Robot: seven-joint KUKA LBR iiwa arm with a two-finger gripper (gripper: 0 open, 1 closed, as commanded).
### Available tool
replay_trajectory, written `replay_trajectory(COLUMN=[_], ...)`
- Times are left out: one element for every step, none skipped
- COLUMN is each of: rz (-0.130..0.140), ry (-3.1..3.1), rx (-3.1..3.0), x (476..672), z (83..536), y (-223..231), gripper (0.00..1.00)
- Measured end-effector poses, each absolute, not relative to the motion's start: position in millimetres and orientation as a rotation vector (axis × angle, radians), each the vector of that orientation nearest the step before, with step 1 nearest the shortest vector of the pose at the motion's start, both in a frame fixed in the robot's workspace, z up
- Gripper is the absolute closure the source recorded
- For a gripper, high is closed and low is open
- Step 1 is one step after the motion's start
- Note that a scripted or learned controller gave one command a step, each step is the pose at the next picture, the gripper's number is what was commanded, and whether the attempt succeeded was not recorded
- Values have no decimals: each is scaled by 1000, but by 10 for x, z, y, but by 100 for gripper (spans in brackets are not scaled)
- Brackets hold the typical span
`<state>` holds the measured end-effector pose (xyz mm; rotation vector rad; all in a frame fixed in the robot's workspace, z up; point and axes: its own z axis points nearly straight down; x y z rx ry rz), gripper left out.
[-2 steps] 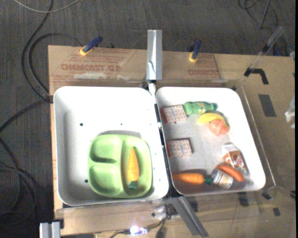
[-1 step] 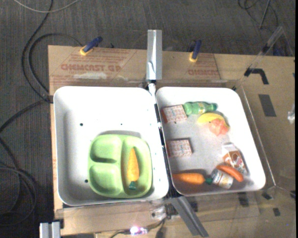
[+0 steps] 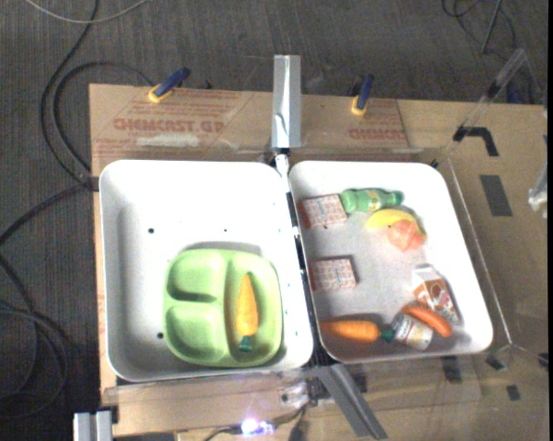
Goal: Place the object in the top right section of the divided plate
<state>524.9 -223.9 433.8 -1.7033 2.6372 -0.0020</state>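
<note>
- Camera view shows you a smooth, tapered corn cob [image 3: 246,307] lying lengthwise in the green divided plate [image 3: 192,325], its green stem end toward the near rim.
- You cannot tell the tool's state.

A brown bench [image 3: 212,122] bears two white bins [image 3: 129,209] [image 3: 460,246] side by side.

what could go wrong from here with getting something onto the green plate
The plate's long right-hand section already holds a corn cob, so a dropped item could land on it or roll off. In the right bin, the carrot lies close to a small jar and other items, so a grasp there may nudge or catch a neighbour.
</note>
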Motion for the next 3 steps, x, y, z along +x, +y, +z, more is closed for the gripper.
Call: replay_trajectory(rz=[3,2,2], ry=[2215,1800,1799], rx=[-2224,-2571,-2571], x=[4872,4852,4853], z=[4339,4336,4336], y=[-2212,-2203,-2202], gripper=[100,100,0])
